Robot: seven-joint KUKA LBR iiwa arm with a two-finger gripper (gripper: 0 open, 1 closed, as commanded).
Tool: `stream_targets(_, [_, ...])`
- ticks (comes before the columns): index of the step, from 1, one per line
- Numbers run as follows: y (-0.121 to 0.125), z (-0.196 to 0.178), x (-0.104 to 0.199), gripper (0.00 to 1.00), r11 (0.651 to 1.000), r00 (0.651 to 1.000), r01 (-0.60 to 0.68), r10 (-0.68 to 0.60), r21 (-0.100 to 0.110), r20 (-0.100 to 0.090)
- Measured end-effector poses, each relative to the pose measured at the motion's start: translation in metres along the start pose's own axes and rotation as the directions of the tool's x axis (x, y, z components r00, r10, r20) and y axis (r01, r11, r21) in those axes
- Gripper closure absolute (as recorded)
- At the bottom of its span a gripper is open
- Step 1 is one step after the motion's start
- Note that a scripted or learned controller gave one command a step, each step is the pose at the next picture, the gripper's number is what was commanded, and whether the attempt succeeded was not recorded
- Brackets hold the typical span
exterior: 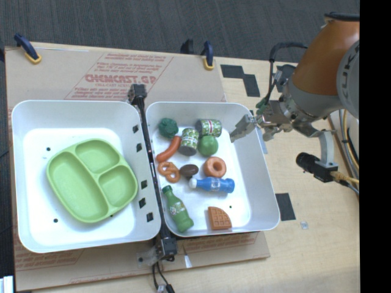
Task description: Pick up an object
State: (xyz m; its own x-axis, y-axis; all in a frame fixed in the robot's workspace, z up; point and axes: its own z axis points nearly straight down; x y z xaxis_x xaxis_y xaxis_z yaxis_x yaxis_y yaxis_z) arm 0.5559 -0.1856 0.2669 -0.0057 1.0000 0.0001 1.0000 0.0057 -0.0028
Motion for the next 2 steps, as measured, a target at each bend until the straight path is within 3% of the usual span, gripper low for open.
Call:
stream_targets(1, [0.022, 0.175, -0.025, 0.0, 1.0, 1.0, 0.001, -0.001, -0.001, 0.0])
stream_targets(2, [0.022, 0.165, -0.025, 1.0, 1.0, 1.0, 0.005, -0.005, 0.0, 0.001])
